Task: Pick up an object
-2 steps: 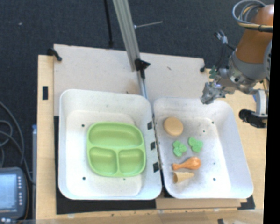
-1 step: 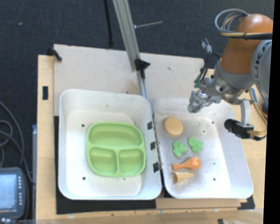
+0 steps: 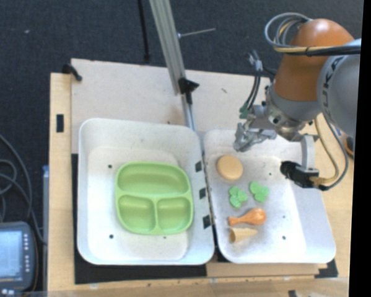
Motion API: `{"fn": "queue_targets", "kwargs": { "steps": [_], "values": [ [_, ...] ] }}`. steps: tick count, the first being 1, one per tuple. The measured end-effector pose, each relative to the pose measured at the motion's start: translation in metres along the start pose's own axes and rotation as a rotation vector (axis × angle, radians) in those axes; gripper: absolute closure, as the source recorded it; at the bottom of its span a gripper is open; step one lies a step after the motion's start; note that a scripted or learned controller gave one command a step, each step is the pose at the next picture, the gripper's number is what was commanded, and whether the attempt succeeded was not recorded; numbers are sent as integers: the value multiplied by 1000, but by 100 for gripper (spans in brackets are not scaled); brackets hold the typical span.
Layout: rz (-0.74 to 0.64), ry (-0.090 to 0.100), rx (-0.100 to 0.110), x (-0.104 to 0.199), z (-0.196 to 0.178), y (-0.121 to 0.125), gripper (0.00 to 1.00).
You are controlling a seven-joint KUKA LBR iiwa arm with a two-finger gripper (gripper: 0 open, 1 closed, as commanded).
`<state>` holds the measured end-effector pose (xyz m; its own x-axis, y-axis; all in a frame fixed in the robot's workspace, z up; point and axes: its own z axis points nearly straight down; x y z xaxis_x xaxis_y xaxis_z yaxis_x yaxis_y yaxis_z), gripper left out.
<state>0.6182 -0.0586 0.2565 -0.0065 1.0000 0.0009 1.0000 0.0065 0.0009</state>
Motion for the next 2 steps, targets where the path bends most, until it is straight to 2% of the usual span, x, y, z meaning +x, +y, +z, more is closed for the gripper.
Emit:
{"fn": "queue_targets", "kwargs": {
  "steps": [1,2],
  "values": [
    [0,0,2,44,11,-16,100],
    [-2,1,1,99,4,-39,100]
  ]
}}
